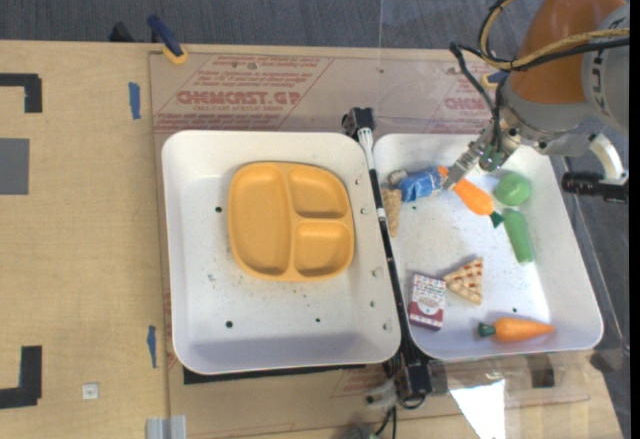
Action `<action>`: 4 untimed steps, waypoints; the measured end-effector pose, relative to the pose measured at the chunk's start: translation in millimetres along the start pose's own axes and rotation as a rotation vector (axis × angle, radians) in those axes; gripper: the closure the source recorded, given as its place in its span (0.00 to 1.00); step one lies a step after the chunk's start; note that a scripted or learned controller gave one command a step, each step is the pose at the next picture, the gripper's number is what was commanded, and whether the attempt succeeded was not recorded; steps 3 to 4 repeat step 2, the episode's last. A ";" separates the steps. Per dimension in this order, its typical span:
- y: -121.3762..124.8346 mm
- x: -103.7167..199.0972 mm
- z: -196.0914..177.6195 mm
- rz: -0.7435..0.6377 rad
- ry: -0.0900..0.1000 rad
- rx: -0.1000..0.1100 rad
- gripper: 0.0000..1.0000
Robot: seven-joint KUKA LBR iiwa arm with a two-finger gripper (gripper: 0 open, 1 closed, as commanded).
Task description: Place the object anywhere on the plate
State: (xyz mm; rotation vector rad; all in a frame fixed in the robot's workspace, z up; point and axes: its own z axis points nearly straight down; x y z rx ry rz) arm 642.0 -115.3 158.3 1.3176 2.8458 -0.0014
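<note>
An orange-yellow divided plate [290, 220] lies in the left bin [190, 257], with nothing on it. My gripper [462, 171] is low in the back of the right bin [575, 277], reaching in from the right. Its tip sits between a blue packet [420, 184] on its left and a small orange toy piece [477, 197] just below it. I see nothing lifted off the bin floor.
Also in the right bin are a round green toy [513, 189], a green cylinder [519, 235], a pizza slice [466, 281], a red-and-white box [428, 300] and a carrot [517, 330]. A black divider [378, 217] runs between the bins.
</note>
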 end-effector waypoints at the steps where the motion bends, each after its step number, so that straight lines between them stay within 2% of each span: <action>1: -82.9 -10.6 -75.4 -0.014 -0.010 -0.004 1.00; 2: -79.8 -6.5 -70.4 -0.021 0.000 -0.001 0.00; 4: -79.8 -6.5 -70.4 -0.021 0.000 -0.001 0.00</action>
